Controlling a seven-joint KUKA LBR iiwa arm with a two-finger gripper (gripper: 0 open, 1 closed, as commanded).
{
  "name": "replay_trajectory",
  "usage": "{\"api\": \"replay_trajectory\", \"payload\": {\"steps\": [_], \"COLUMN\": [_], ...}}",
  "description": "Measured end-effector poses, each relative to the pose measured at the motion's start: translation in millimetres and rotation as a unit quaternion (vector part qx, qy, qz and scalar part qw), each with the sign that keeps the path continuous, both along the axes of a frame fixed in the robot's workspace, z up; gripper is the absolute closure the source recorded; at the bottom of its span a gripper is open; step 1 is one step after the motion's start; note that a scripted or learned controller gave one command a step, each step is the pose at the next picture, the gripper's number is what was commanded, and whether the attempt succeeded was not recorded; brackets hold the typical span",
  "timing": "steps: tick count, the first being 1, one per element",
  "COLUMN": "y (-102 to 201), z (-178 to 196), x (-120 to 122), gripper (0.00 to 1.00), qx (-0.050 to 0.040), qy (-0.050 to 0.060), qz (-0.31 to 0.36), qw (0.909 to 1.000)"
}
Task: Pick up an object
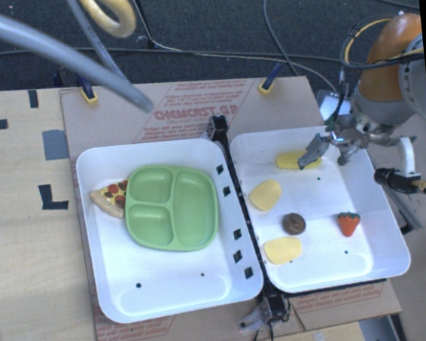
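The right bin [381, 262] holds a yellow wedge [288, 161] at the back, a pale yellow round piece [265, 194], a brown round piece [293, 223], a red strawberry [348, 223] and another yellow piece [283, 250]. My gripper [326, 155] hangs over the back of this bin, open, its fingers spread. The left fingertip [309, 157] is right at the yellow wedge's right end. Nothing sits between the fingers.
The left bin [166, 296] carries a green divided plate [173, 206] with a pizza slice [110, 198] tucked at its left edge. A black divider [234, 209] runs between the bins. Cables trail across the dark floor behind the bench.
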State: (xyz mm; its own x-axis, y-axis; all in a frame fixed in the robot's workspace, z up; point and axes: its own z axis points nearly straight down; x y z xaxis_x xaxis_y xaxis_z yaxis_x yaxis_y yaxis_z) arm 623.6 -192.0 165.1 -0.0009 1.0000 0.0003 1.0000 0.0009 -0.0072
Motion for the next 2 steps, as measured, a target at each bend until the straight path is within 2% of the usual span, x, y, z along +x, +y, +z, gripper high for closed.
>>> {"api": "replay_trajectory", "payload": {"steps": [1,2], "y": [1,1], "z": [-55,-81], "x": [-11,-11], "gripper": [0.00,0.00], "qx": [-0.0001,-0.0014], "qy": [0.000,-0.004], "qz": [0.000,0.001], "qw": [1.0000,1.0000]}}
